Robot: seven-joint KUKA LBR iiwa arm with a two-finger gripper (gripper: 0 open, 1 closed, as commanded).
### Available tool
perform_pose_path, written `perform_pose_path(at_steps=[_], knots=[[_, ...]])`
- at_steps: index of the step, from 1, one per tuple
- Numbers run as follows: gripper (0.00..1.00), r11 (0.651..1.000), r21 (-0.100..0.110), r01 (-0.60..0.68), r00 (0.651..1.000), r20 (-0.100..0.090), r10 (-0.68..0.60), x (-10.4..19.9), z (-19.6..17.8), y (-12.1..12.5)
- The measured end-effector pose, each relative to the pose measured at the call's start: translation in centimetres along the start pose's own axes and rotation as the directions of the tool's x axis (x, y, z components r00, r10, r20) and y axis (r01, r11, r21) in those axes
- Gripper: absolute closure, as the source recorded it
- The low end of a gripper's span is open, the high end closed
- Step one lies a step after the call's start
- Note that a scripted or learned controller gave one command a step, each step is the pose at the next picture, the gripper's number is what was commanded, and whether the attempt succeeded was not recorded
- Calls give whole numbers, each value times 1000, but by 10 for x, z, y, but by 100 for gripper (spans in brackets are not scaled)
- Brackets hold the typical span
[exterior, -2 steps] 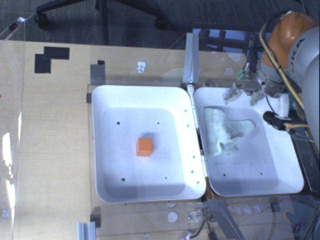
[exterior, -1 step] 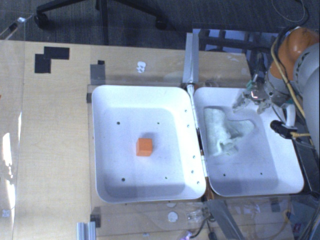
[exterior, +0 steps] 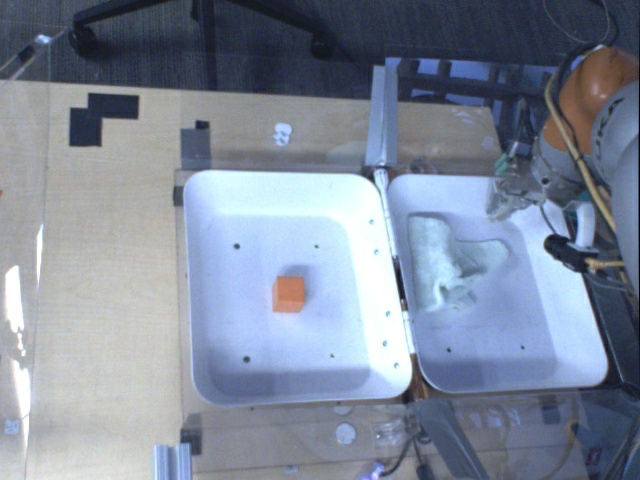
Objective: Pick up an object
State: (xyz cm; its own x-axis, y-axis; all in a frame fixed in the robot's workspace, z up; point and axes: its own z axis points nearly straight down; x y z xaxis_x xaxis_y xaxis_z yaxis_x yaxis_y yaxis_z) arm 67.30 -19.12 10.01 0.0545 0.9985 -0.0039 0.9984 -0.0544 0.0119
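An orange cube [exterior: 289,294] sits near the middle of the left bin [exterior: 230,218]. A crumpled white cloth [exterior: 448,263] lies in the left half of the right bin [exterior: 540,358]. My gripper [exterior: 508,196] hangs over the right bin's far right corner, up and to the right of the cloth and apart from it. Nothing shows between its fingertips.
A metal divider [exterior: 379,118] stands behind the seam between the bins. Cables [exterior: 580,238] run along the right bin's right rim. An office chair base [exterior: 205,13] stands on the floor beyond the bench. Black markers [exterior: 100,116] lie on the bench at the far left.
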Motion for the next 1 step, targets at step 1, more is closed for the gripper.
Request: perform_pose_path(at_steps=[1], knots=[[100,976,6,-217,976,-1,217,19,-108,-27]])
